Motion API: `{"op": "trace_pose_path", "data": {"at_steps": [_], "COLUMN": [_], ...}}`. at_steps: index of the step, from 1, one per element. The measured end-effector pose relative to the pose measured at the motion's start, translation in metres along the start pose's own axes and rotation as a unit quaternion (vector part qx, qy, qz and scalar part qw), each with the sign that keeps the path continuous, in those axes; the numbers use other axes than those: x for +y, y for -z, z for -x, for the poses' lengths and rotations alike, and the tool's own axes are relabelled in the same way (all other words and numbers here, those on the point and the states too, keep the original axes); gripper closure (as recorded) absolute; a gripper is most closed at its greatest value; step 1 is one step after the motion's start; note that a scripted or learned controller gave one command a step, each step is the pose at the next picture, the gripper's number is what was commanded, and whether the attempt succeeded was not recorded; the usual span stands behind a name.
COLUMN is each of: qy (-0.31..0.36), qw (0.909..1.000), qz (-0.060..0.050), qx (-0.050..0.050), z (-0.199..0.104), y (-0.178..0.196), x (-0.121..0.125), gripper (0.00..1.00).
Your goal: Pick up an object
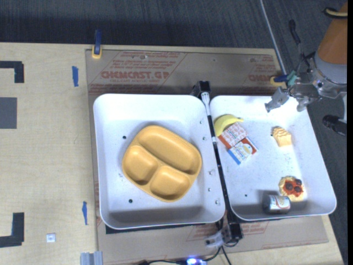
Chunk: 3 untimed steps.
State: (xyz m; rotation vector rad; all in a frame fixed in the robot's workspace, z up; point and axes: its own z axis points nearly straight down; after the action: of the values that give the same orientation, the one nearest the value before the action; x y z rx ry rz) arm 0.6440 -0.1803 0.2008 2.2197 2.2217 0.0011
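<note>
Although the arm (333, 48) already reaches in from the right, the task looks to me hardly begun, because nothing is lifted and every object lies on the floor of a bin. The end effector (287, 100) hangs over the far right corner of the right bin (325, 173), and I cannot tell how it is set, since it is small and blurred against the white wall. In this right bin I see a yellow banana-like toy (225, 122) touching a small printed packet (238, 142), both near the wall between the two bins. A small pale yellow block (282, 136) lies alone nearer to the end effector, below it in the view and a little apart from it. At the near edge a round orange toy with dark spots (291, 186) sits just beside a small silver can (276, 203). The left bin (107, 148) holds a big yellow divided tray (160, 162), well apart from the end effector. In my judgement the pale block is the nearest candidate, so the choosing, the descent, the closing and the lifting are all left to do.
</note>
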Motion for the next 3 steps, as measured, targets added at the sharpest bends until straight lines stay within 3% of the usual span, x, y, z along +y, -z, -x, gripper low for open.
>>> {"op": "trace_pose_path", "data": {"at_steps": [1, 2, 3], "qy": [0.0, -0.001, -0.001], "qw": [1.0, 1.0, 1.0], "qz": [0.004, 0.001, 0.0], "qx": [-0.001, -0.001, 0.0], "z": [-0.038, -0.051, -0.064], "y": [-0.103, -0.115, -0.115], "x": [0.001, -0.074, -0.134], "gripper": [0.0, 0.0, 0.0]}}
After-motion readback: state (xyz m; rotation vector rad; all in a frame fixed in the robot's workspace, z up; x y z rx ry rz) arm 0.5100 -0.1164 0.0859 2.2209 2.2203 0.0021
